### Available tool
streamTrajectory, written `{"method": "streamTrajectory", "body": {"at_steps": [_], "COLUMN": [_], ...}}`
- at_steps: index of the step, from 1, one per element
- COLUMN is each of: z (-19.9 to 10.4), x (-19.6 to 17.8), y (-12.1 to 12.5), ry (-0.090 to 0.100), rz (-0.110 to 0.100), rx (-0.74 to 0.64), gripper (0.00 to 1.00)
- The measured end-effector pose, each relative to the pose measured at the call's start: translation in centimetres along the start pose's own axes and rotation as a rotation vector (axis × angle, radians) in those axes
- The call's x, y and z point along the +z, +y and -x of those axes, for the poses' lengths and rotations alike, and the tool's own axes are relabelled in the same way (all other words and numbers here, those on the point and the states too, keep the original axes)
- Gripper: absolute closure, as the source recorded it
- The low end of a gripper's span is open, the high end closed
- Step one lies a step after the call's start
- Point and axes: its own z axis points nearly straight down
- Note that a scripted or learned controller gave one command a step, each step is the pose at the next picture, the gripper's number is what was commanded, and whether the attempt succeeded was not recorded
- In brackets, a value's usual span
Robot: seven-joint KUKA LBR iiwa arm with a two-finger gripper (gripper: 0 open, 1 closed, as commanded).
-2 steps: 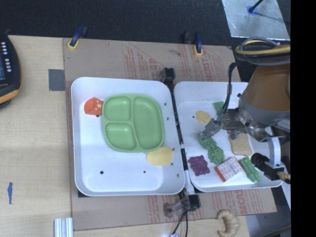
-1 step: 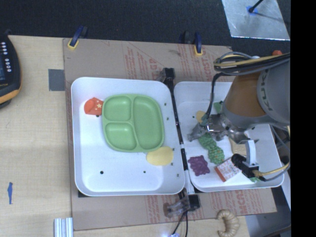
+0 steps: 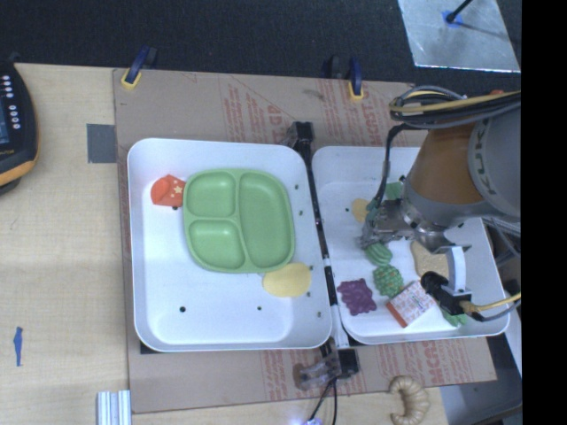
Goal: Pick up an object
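While I watch from the fixed overhead camera, the grey arm (image 3: 461, 162) with its orange band reaches in from the right and hangs over the right bin (image 3: 337, 237). Its gripper (image 3: 379, 231) sits low in the middle of that bin, just above a small green ridged object (image 3: 380, 253). I cannot tell how the gripper is set, because the wrist hides it from above.

In the right bin I also see a second green bumpy object (image 3: 387, 279) just below the first, a purple grape-like cluster (image 3: 357, 296) to its left, a red and white packet (image 3: 410, 303) near the front rim, and a small yellow piece (image 3: 359, 208) near the gripper's left side.

The left bin (image 3: 151, 308) holds a green divided plate (image 3: 238, 219), a red object (image 3: 166, 190) touching the plate's left edge, and a pale yellow object (image 3: 287, 280) at its lower right corner.
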Motion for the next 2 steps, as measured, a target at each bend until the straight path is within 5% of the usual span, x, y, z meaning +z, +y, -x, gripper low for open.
{"method": "streamTrajectory", "body": {"at_steps": [1, 2], "z": [-6.6, -9.9], "x": [-9.5, -12.8], "y": [0.5, -0.1], "ry": [0.004, 0.003], "rz": [0.01, 0.005], "rx": [-0.005, -0.003], "gripper": [1.0, 1.0]}}
